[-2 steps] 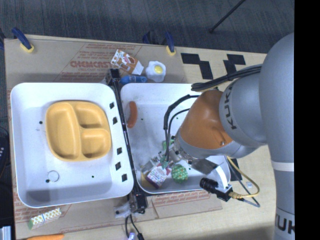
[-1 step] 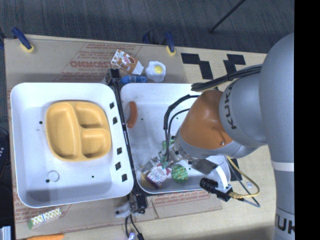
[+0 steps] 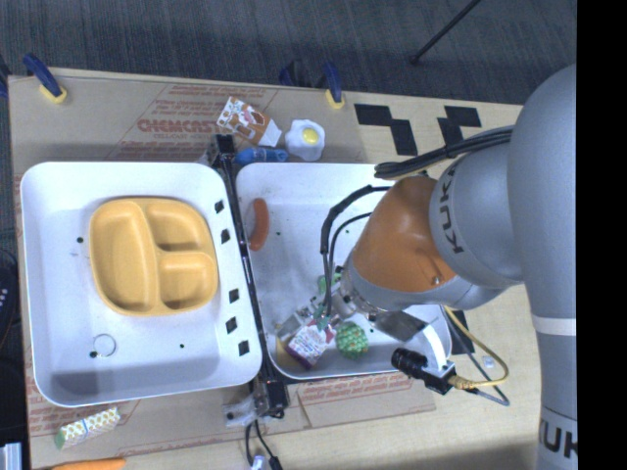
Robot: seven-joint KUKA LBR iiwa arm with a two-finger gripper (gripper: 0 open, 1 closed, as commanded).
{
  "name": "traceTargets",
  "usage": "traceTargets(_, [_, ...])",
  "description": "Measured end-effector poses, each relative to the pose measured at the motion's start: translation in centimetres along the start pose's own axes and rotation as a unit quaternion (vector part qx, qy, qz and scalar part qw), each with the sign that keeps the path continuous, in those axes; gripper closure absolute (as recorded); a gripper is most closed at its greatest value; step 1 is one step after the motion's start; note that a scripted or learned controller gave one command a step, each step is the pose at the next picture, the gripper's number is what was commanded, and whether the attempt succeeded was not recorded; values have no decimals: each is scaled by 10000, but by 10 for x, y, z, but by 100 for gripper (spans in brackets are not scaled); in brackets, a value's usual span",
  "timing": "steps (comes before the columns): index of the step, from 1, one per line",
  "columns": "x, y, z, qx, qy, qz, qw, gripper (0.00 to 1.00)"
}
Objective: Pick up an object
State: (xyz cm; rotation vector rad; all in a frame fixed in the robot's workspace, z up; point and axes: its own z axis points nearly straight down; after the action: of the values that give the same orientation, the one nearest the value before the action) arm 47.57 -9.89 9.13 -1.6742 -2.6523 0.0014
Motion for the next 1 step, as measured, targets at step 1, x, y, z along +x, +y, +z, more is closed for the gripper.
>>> traceTargets(1, [1,1,0,4,1,-2186,9758,0])
